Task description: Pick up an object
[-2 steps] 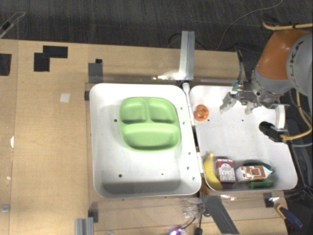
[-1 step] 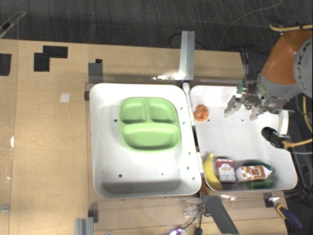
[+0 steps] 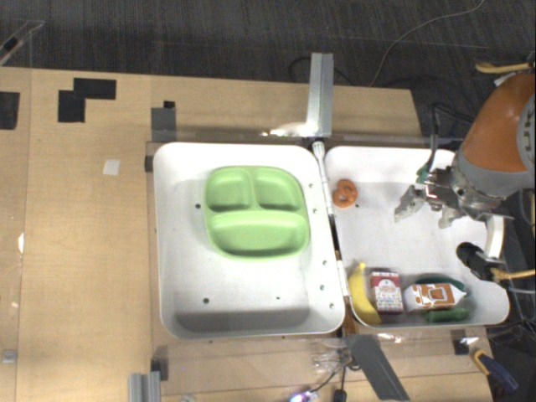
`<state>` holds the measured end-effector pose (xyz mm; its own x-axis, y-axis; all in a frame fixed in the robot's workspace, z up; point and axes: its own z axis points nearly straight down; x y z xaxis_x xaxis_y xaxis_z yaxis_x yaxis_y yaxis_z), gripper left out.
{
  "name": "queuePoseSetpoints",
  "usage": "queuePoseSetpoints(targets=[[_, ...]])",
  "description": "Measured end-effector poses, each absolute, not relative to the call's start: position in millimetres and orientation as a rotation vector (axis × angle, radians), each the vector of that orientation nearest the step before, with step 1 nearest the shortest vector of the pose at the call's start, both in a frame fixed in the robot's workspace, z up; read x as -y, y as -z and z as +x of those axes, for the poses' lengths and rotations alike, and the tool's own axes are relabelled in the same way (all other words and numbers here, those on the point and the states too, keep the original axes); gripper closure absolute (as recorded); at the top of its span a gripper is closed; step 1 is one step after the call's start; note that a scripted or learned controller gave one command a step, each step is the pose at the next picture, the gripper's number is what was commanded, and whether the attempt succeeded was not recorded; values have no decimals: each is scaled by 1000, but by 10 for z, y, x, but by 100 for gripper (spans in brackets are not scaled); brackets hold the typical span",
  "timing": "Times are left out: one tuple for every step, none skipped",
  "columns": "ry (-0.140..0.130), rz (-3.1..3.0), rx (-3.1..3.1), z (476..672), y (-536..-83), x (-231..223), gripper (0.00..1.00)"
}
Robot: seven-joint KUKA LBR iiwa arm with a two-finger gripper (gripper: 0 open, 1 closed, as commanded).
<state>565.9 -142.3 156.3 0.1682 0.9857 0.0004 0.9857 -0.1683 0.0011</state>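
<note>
The gripper (image 3: 425, 201) hangs over the right bin (image 3: 394, 249), near its far right corner, with two fingers splayed apart and nothing between them: open and empty. Taking the right bin as landmark, a small orange ball (image 3: 344, 193) sits at its far left, well apart from the gripper. Along its near wall lie a banana (image 3: 361, 295), a red carton (image 3: 385, 291), an orange-and-white carton (image 3: 434, 295) and a green item (image 3: 445, 314), packed close, probably having slid there. The banana, a likely pick, curves with its long axis running far-to-near against the left wall. Left of the right bin, the other bin (image 3: 180, 249) holds a green divided tray (image 3: 255, 210) on the counter (image 3: 75, 249).
</note>
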Motion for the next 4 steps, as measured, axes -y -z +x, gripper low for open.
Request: queuePoseSetpoints(targets=[[-5,2448,-1965,5898,-1549,1519,0],[-4,2419,-1999,5836,-1620,1674,0],[-12,2330,-2092,5977,-900,1950,0],[-4,2463,-1949,5664,-1310,1547,0]])
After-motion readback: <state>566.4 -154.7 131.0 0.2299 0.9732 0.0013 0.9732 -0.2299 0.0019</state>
